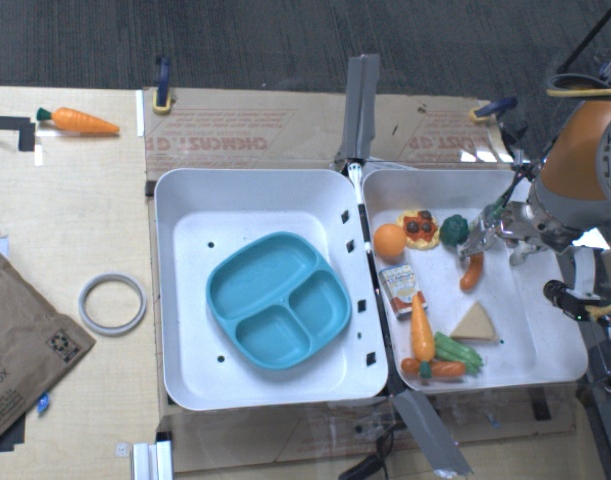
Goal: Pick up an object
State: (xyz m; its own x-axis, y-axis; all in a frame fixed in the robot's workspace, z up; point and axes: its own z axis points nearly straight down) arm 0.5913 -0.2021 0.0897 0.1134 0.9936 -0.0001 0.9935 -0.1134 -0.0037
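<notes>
Camera view, starting at the near edge: the right bin (545, 363) holds at its front a small heap, one carrot (421, 332) standing on end against a green bean pod (459, 352) and a reddish piece (440, 370) that is hard to name. Just beside them lies one tan wedge (474, 323), and behind the carrot one small red-and-white packet (399, 286). Farther back sit one orange (389, 241), one little pizza slice (421, 227) and one dark green lump (454, 230), close together along the rear wall. A reddish-brown sausage (472, 270) hangs or lies tilted right under the gripper (479, 242); the metal fingers sit at its top end, but whether they clamp it or merely touch it I cannot tell. The left bin (185, 268) carries one blue tray (277, 299) with three compartments, nothing in them. On the bench to the left lie one roll of tape (112, 302), a brown cardboard piece (20, 343) cut off by the frame edge, and at the far back a second carrot (77, 121). The arm (577, 168) is cropped at the right.
</notes>
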